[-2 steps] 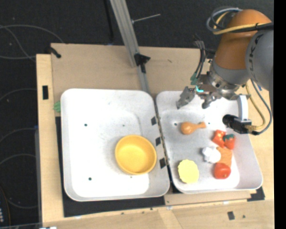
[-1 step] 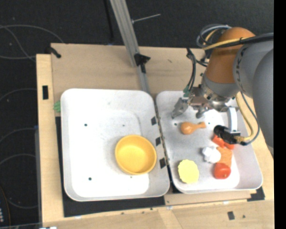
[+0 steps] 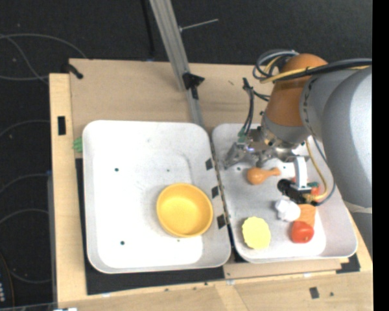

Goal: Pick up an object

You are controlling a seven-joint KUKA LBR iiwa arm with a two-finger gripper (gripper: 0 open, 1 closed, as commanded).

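Left white bin (image 3: 117,173) has loads of room around the glossy yellow bowl (image 3: 184,210); jaws (image 3: 249,149) upper right, grip unclear.

Light wood bench top (image 3: 129,89) on dark floor (image 3: 65,18), thin cables (image 3: 13,50) lying at left. Slanted metal pole (image 3: 172,37) rises from bench's back.

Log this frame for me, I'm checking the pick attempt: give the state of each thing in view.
yellow bowl: upright, in the left bin
yellow disc: lying flat, right bin
red piece: resting in right bin
orange pear-shaped piece: lying on its side
gripper: low over the right bin, fingers unclear
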